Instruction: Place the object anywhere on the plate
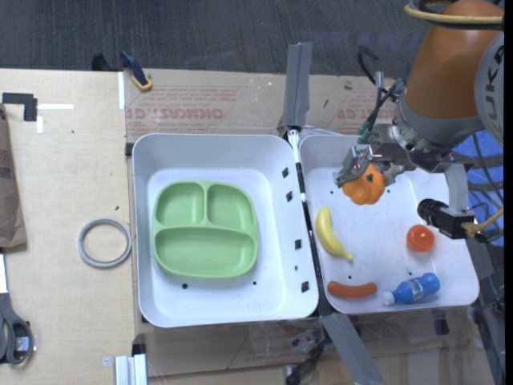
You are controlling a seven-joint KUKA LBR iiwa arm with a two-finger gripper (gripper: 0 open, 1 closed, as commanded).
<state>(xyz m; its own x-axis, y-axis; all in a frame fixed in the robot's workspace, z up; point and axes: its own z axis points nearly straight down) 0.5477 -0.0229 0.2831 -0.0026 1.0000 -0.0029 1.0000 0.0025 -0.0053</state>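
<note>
Two shallow white bins [152, 295] sit side by side on a pale wooden bench [64, 175]. The gripper [358, 169] grips an orange bell pepper [365, 187] above the right bin; its orientation is unclear. A green divided plate [206, 229] occupies the left bin

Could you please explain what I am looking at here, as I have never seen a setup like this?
One camera fixed above a bench looks down at a slant. The grey and orange robot arm reaches in from the right. Its gripper is at an orange toy pepper over the right bin. That bin also holds a banana, a sausage, a tomato and a small bottle. The left bin holds a green divided plate, where the object should go.
</note>
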